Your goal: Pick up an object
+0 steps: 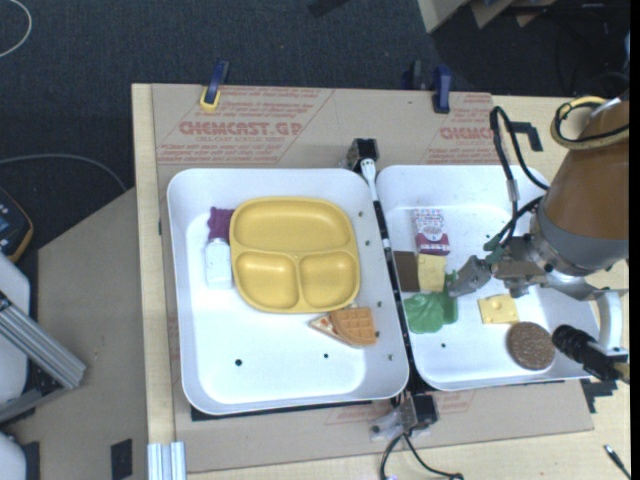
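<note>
The gripper (466, 278) hangs low over the green leafy toy (428, 313), reaching stage; grip state I cannot tell; next it must drop and pinch.

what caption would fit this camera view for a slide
KUKA arm's gripper poised over the right bin above a green toy, with a yellow divided plate in the left bin.

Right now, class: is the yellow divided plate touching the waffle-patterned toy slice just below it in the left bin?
Touching, it seems. In the camera view, the slice's upper edge meets the yellow divided plate's lower rim with no white bin floor between them.
</note>
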{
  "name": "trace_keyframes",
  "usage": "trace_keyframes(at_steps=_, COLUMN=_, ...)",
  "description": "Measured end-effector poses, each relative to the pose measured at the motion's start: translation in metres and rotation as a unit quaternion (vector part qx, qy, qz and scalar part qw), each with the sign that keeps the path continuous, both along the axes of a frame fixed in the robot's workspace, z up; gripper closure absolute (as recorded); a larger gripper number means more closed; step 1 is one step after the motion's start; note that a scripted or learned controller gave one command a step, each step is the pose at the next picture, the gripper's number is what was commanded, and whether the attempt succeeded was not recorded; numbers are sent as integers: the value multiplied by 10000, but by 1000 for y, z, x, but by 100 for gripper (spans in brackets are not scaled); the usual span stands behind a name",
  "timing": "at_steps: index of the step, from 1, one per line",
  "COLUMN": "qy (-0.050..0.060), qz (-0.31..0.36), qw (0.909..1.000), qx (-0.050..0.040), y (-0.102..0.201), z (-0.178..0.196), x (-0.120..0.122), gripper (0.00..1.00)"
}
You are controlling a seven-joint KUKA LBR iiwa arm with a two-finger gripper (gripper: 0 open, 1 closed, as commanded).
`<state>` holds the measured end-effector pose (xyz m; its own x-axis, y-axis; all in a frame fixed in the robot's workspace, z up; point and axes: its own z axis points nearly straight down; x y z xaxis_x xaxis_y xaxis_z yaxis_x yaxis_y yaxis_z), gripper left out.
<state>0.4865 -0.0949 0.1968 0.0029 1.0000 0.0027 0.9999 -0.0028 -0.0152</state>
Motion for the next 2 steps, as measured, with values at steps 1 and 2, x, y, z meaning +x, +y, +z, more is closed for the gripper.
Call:
trace_keyframes(at_steps=1, qy=-68, qz=13, qw=10000, qx=-9, y=0, z=6, x=3, gripper=0)
trace_keyframes(at_steps=2, qy=-34, qz=7, qw=10000, qx=-2, y=-10, z=-46, x=1, gripper=0)
